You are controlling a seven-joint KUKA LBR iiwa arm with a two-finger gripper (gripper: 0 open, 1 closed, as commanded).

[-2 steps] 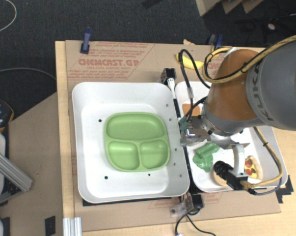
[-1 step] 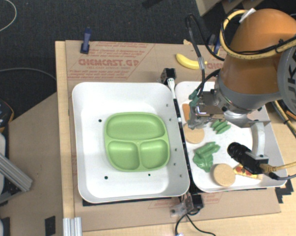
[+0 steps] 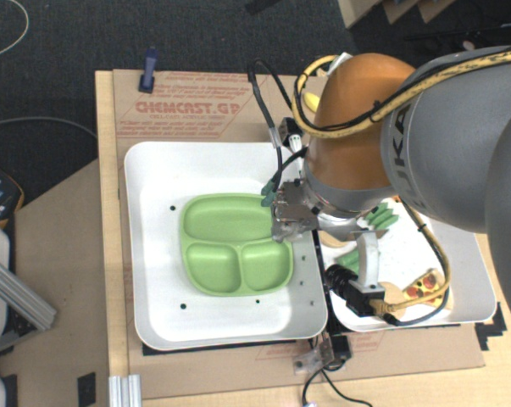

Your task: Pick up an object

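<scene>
A light green divided plate (image 3: 235, 244) with three compartments lies in the left white bin (image 3: 153, 227). The arm's orange band and grey body cover most of the right bin (image 3: 467, 303). My gripper (image 3: 282, 217) hangs at the plate's right edge, near the wall between the two bins. A green object (image 3: 379, 219) and a small item with red and yellow on it (image 3: 424, 285) peek out from under the arm in the right bin.
Both bins rest on a brown cardboard sheet (image 3: 187, 104) with red print. A blue clip (image 3: 148, 68) sits at its far left corner. Black cables (image 3: 268, 100) run along the arm over the left bin's far right corner.
</scene>
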